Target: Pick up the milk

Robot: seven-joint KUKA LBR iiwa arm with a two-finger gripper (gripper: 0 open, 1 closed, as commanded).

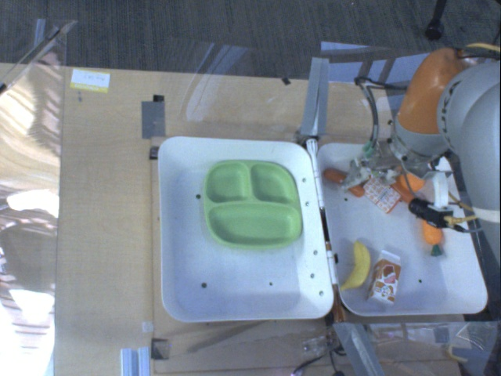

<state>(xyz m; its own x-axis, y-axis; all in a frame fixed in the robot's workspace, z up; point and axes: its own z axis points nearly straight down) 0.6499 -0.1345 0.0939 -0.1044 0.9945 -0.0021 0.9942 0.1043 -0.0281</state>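
Milk carton [384, 279], a small brown-and-white one with a red print, lies on its side near the front edge of the right bin [470, 292], just beside a banana [358, 265] that curves along the bin's left wall. The gripper [374, 167] hangs at the bin's rear edge, well apart from the carton, over a tangle of small things: a red-and-white patterned packet [383, 197], a small orange-red piece [334, 175] by the rear left corner, and a carrot [432, 232] near the right wall. Whether the claw is apart or together I cannot tell; the wrist and clutter hide it. Nothing of the carton sits between it, so the pick looks not yet begun. The left bin [180, 288] carries a green divided plate [252, 204].

Risks, as I judge them: a descent from here would land on the packet, not the carton. Once over the carton, the close banana could be caught or nudged, and a flat-lying carton may slide away toward the front edge if clamped off-centre.
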